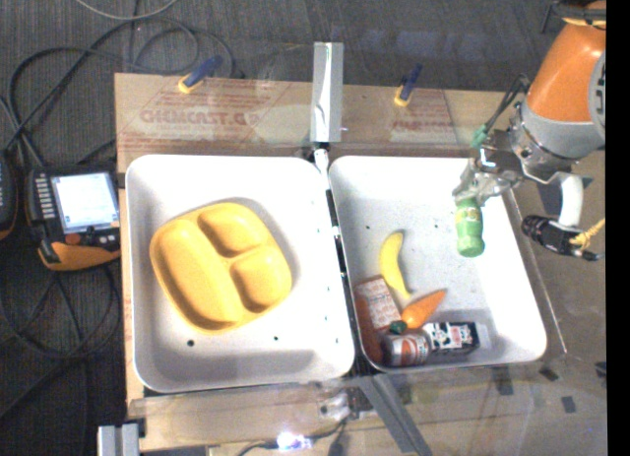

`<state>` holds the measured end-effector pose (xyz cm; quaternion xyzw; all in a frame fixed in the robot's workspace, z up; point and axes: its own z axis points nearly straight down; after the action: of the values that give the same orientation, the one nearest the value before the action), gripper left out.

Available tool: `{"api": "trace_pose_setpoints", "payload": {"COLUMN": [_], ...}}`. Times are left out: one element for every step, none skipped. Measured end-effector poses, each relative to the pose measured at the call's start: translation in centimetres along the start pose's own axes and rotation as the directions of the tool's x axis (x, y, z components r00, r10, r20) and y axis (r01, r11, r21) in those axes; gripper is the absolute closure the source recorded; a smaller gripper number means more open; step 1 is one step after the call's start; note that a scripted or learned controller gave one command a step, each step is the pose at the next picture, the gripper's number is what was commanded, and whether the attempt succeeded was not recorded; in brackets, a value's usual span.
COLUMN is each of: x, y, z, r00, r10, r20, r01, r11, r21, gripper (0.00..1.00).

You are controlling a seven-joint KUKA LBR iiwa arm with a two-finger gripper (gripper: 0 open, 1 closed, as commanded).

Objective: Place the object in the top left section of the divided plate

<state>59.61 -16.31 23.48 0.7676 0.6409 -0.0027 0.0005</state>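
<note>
the divided plate (222,265) is yellow, rounded, with three sections, lying flat in the left bin (148,346). the green bottle (470,228) hangs upright over the right bin's (512,336) upper right part, its top at the gripper (479,186).

Board (197,117): faint reddish lettering is seen behind the left bin, too washed out to be read.
Can (433,341): black-and-white label, print too small to be read.
Packet (375,304): printed face, nothing legible.
Screen (85,200): lit, no characters made out.
</note>
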Motion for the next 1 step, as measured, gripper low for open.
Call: {"api": "trace_pose_setpoints", "payload": {"x": [7.57], "y": [-1.49], "z": [5.18], "r00": [0.973], "r10": [-0.232], "r20": [-0.005], "r01": [0.232], "r11": [0.973], "r21": [-0.001], "gripper": [1.00]}}
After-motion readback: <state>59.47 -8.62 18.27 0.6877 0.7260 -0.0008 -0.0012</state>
